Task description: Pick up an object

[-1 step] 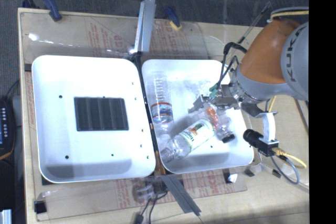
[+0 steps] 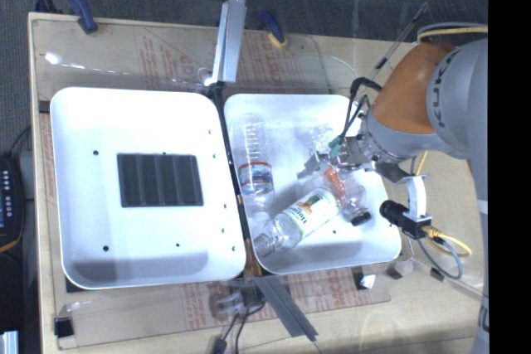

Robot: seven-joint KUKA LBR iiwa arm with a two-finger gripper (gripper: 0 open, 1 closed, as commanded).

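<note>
Gripper (image 2: 332, 164) sits low in the right bin (image 2: 365, 249); labelled bottle (image 2: 303, 218) lies just below-left of it. Jaw state cannot be told.

A robotics lab is indicated. Two white bins (image 2: 137, 108) are fixed on a bench (image 2: 50, 54) held with blue clamps (image 2: 81, 11). Cabling (image 2: 444, 249) is seen beside them.

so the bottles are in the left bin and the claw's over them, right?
Wrong bin. The camera view shows the bottles lying in the right bin; the left bin has just a dark grated panel. The claw is over the right bin, above the bottles.
</note>
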